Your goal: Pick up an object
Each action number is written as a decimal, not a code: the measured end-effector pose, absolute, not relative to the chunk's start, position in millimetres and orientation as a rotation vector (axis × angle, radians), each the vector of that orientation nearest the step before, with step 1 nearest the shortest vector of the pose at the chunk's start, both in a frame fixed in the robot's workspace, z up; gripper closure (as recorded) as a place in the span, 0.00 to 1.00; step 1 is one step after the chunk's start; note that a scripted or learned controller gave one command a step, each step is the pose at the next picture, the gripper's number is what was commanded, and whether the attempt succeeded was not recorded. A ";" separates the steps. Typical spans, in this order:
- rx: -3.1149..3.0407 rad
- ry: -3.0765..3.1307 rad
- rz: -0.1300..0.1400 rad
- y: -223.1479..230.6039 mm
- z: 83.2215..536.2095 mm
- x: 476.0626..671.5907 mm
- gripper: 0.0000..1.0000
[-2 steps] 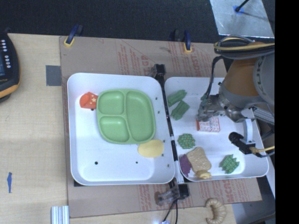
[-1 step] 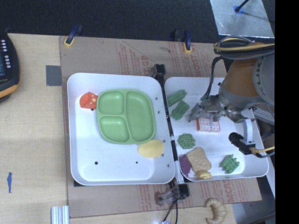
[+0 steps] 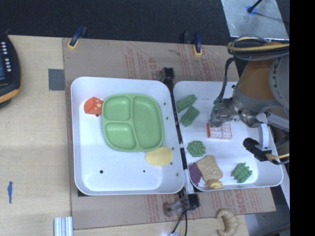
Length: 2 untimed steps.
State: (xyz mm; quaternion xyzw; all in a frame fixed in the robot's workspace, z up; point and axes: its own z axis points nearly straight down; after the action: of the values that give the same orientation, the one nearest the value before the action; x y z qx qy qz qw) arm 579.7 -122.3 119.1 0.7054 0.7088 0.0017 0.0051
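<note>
My gripper (image 3: 220, 120) hangs low over the right bin (image 3: 266, 181), right above a small red-and-white card (image 3: 219, 131) that lies on the bin floor. Two green pods (image 3: 187, 109) lie at the bin's upper left. A green broccoli piece (image 3: 196, 148) sits near the middle. A tan bread slice (image 3: 209, 167) with a purple piece (image 3: 195, 172) beside it rests at the lower left. A green leafy toy (image 3: 241, 172) lies at the lower right.
The left bin (image 3: 83, 176) holds a green divided plate (image 3: 133, 122), a red toy (image 3: 93, 105) at its upper left and a yellow piece (image 3: 158, 156) below the plate. A black clip (image 3: 255, 149) on the arm juts over the right bin. A tan curled thing (image 3: 228, 221) lies on the bench below.
</note>
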 end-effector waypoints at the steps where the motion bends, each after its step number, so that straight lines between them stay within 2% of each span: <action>1: 2.207 2.222 0.004 -122.2 118.6 579.6 0.00; 2: 2.205 2.218 -0.001 -98.7 96.3 574.7 0.00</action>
State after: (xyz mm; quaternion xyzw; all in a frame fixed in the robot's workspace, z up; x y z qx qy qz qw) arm 574.7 -98.7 96.3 0.7050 0.7091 -0.0004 0.0068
